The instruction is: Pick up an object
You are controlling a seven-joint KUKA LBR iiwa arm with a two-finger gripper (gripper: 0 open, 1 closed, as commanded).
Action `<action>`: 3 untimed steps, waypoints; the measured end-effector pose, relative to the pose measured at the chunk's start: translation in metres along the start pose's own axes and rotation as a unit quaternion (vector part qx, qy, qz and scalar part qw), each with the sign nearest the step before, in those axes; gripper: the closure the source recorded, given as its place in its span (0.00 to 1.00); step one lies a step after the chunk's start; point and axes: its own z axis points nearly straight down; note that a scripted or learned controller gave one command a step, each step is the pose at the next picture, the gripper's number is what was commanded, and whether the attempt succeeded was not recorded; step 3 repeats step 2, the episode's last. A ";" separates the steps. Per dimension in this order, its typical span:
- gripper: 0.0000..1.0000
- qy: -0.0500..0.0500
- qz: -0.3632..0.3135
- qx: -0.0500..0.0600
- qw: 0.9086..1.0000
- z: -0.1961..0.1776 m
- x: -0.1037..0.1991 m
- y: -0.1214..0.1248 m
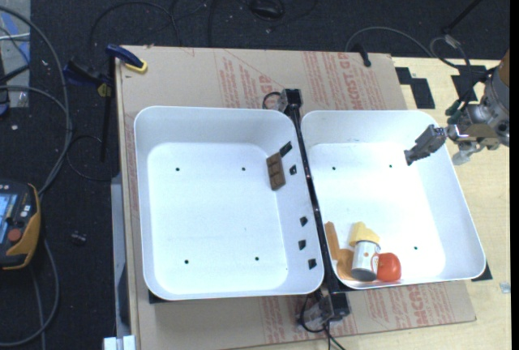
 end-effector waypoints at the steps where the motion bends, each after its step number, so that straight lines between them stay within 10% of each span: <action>1: 0.00 0.000 0.001 0.002 1.000 -0.022 -0.034 0.063; 2: 1.00 0.000 0.001 0.002 1.000 -0.032 -0.033 0.062; 3: 1.00 0.000 0.001 0.002 1.000 -0.032 -0.033 0.062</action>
